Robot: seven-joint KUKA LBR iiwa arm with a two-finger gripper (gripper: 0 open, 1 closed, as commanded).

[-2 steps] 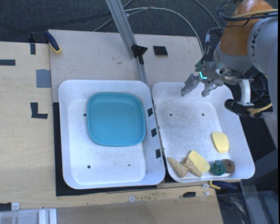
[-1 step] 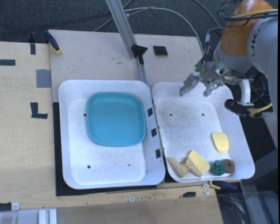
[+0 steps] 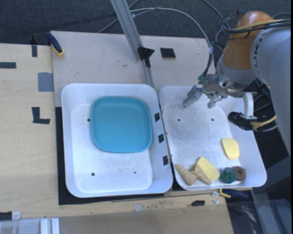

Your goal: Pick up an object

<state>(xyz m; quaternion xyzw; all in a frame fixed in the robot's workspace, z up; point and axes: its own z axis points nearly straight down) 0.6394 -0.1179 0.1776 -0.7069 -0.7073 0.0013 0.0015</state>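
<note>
- While the gripper (image 3: 201, 99) hangs with fingers spread and nothing between them at twelve o'clock of the right bin (image 3: 195, 130), the objects lie well apart toward five o'clock.
- Best target, I judge: the yellow oval piece (image 3: 230, 148), isolated at four o'clock.
- Avoid the crowded yellow wedge (image 3: 207, 169) cluster.

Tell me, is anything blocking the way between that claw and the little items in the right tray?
Nothing visible does. The gripper hangs over the far end of the right bin, and the bin floor between it and the yellow piece and the cluster at the near edge looks bare.
</note>
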